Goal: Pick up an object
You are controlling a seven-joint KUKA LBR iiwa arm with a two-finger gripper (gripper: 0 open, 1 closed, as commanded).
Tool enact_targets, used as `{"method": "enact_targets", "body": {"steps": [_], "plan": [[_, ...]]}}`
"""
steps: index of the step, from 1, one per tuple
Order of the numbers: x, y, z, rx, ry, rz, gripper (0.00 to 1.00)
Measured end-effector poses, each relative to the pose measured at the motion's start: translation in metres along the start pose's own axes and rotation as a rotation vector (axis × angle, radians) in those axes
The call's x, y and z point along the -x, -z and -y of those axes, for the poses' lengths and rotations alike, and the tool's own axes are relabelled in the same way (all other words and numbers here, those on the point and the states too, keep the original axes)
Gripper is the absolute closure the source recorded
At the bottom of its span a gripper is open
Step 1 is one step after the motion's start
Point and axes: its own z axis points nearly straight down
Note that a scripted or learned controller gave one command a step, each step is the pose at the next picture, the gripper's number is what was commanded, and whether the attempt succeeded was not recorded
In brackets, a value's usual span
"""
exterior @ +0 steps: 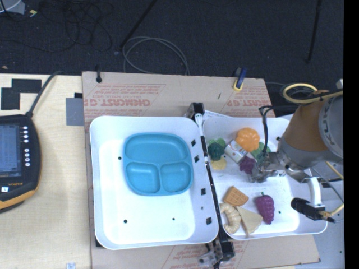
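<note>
Camera view: bumpy purple grapes, glossy.

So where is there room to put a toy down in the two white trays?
The left bin has bare floor around the blue plate, most of it below the plate. The right bin is crowded: orange, waffle and purple grapes lie there, and the gripper reaches in. A small bare patch lies between the waffle and the gripper.
</note>
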Motion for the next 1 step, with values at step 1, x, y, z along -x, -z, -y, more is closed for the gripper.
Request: {"method": "enact_targets", "body": {"steps": [1], "plan": [[-0.0001, -0.0004, 0.0001, 0.0, -0.001, 0.0, 0.0]]}}
